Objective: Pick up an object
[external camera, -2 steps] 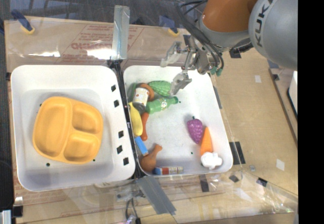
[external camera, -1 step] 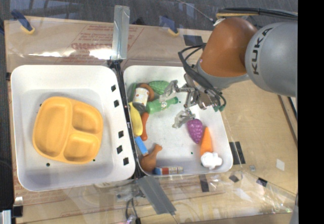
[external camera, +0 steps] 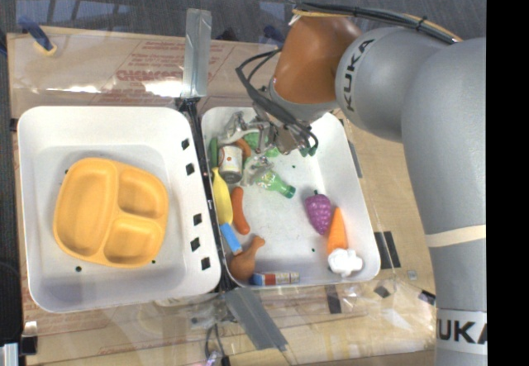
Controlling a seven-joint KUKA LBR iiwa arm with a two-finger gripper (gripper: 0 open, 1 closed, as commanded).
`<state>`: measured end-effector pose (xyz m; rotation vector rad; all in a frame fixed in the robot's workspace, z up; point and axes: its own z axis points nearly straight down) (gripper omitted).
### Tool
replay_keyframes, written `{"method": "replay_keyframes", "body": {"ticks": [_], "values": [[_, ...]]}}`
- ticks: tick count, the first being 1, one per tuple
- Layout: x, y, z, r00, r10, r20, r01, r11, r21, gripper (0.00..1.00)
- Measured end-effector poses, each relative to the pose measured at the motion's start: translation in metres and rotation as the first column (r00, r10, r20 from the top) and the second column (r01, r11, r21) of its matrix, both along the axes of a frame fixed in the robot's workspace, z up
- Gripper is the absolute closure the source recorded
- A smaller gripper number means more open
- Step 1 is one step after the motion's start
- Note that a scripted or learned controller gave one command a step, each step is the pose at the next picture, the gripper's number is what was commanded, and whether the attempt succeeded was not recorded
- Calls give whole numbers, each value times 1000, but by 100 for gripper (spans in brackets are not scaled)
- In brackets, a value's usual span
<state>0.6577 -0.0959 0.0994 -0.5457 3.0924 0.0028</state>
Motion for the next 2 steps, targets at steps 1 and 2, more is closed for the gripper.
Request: {"method": "replay_keyframes", "body": {"ticks": [1, 2], "values": [[3, -2, 15, 1000, 0, 9, 0, 1000, -4, 100], [1, -22, 74, 984, -178, 5, 178, 984, -2, 100]]}}
